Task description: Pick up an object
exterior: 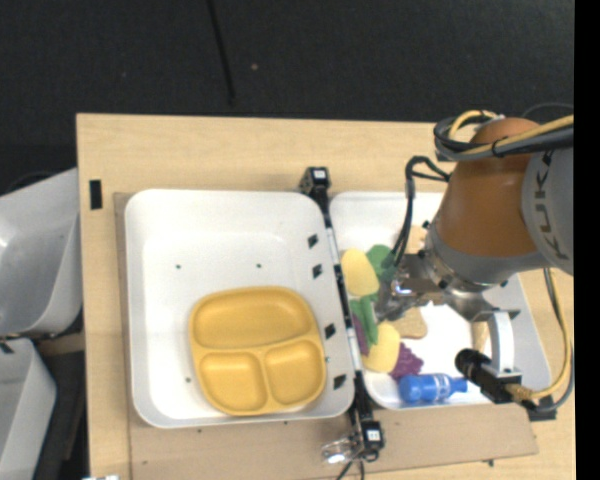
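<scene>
Right bin [380,206]: heaped with yellow pieces [359,270], green item [381,258], purple bit [410,357], blue bottle [426,387] near front wall. Tool [398,293] low among them; grip impossible to tell. Left bin [220,218]: yellow divided tray [257,349]. "KU" legible on arm [500,208].

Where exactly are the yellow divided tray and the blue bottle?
yellow divided tray [258,350], camera view, on the ridge where its three compartments meet.
blue bottle [425,388], camera view, on the middle of its blue body.

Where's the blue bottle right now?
The blue bottle lies in the right bin, at its near edge, just below the purple item.
</scene>
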Available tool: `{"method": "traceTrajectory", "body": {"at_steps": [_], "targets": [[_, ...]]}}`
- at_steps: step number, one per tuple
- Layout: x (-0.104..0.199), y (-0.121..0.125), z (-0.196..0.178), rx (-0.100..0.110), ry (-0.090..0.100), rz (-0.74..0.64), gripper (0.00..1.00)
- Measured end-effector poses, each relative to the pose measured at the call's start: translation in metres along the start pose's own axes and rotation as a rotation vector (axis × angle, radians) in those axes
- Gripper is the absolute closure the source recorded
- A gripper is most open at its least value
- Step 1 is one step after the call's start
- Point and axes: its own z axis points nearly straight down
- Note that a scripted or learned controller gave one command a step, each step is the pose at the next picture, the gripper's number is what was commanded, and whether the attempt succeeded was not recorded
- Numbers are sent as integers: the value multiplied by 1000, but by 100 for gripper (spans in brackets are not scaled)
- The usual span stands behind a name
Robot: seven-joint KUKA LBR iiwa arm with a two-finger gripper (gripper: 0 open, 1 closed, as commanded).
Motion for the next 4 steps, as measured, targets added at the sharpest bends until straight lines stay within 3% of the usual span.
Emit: {"method": "traceTrajectory", "body": {"at_steps": [1,2,3,4], "targets": [[-14,2,-95,-23,1,-10,100],[116,0,-86,-14,5,-24,100],[116,-1,-207,-26,6,-14,100],[43,-1,-89,-2,-1,-2,100]]}}
